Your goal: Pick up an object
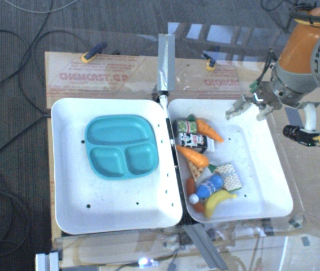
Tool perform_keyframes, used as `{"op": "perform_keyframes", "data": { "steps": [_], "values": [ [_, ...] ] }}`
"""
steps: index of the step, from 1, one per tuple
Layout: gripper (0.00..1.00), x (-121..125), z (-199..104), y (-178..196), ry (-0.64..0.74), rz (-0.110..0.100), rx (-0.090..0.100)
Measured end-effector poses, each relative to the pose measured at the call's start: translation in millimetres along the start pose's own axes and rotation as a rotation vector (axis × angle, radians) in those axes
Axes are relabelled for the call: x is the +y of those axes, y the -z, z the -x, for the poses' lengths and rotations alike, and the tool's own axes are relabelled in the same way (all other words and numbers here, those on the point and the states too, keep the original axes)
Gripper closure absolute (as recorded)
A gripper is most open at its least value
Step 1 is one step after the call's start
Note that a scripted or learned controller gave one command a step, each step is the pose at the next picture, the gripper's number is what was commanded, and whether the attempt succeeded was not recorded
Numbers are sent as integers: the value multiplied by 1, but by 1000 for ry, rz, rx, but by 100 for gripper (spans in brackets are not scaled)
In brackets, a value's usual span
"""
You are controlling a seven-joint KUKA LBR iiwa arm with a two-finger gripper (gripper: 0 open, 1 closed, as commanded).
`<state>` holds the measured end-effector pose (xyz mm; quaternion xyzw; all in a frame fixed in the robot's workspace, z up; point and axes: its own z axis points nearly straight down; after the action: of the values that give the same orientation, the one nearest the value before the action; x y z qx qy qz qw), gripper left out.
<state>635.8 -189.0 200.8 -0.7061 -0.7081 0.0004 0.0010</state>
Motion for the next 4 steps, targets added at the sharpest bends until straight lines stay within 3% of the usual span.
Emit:
{"op": "perform_keyframes", "data": {
  "steps": [1,2,3,4],
  "values": [
    [0,0,0,0,0,0,0],
    [0,-13,10,69,-213,0,-4],
    [0,-13,-39,-58,-199,-2,-1],
    [0,-36,-6,-101,-293,-2,-4]
  ]
}}
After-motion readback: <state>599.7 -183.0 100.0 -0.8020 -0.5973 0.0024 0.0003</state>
